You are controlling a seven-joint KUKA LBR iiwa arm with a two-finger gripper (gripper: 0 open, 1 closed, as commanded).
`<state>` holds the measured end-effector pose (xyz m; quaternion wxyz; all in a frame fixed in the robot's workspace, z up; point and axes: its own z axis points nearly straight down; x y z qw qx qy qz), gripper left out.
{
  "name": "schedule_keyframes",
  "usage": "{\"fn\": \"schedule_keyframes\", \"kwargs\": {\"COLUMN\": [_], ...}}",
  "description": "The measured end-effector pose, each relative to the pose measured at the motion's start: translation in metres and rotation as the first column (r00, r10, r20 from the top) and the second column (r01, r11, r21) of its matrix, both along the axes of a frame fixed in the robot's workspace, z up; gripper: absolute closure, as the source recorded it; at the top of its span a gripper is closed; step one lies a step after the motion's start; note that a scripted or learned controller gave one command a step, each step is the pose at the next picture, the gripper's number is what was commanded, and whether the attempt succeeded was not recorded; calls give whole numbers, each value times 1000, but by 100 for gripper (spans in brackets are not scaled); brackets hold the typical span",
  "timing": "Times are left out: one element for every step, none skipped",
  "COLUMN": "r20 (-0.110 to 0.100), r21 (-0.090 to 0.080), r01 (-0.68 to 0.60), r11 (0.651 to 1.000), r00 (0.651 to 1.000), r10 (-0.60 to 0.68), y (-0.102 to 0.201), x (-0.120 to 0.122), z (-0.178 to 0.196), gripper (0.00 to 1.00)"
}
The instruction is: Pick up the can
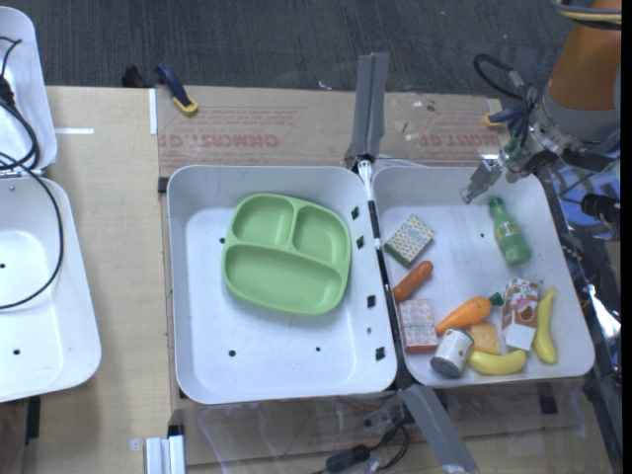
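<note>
My gripper, fingers spread, empty, far right; small silver metal can near edge: stiff, slick, light, grab across sides.

the arm reaches in from upper right, orange band up top, wrist angled down-left; gripper hangs low, nothing between its tips.
</note>
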<state>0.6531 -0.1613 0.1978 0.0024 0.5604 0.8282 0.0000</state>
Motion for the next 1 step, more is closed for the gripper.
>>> {"fn": "schedule_keyframes", "kwargs": {"r20": [-7], "r21": [2], "r01": [259], "r11": [966], "r00": [966], "r10": [-259], "y": [55], "x": [-45], "z": [-81], "gripper": [0]}}
